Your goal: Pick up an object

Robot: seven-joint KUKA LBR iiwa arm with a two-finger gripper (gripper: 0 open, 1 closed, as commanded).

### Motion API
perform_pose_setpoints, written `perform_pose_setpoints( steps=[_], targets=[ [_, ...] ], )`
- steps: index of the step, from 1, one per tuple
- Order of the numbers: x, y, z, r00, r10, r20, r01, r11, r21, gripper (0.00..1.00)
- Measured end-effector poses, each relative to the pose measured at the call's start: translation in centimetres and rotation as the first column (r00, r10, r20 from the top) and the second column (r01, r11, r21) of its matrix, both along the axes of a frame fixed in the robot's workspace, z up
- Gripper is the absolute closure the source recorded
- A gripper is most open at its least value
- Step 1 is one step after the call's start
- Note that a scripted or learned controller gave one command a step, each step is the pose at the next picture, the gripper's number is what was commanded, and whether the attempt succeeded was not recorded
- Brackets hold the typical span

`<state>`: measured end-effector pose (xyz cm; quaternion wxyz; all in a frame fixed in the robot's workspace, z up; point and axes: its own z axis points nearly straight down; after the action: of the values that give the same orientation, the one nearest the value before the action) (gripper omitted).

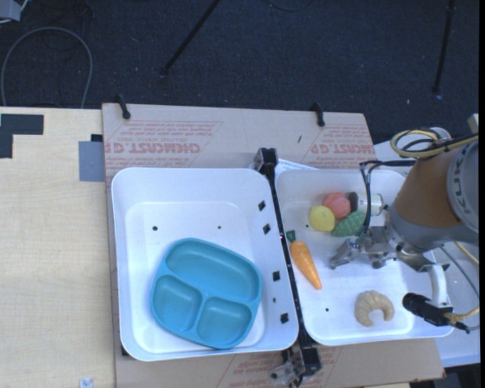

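Observation:
The right bin (336,330) holds an orange carrot (305,265), a yellow lemon (322,217), a pinkish-red fruit (336,203), a green piece (350,223) and a tan croissant (374,307). My gripper (349,253) hangs low over this bin's middle, just below the green piece and to the right of the carrot. The croissant lies a little in front of it. I see nothing clearly held in it.
A blue divided plate (206,292) lies in the left bin (137,217). A black divider (276,249) runs between the two bins. The grey arm with its orange band (427,191) covers the right bin's right side. Bare bin floor lies between carrot and croissant.

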<state>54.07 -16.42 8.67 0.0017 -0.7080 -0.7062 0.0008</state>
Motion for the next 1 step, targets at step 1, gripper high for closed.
perform_pose_setpoints(
  steps=[1],
  targets=[
    [0.05,-0.08,1.17,1.0,-0.003,0.001,0.003,1.0,0.0,1.0]
  ],
)
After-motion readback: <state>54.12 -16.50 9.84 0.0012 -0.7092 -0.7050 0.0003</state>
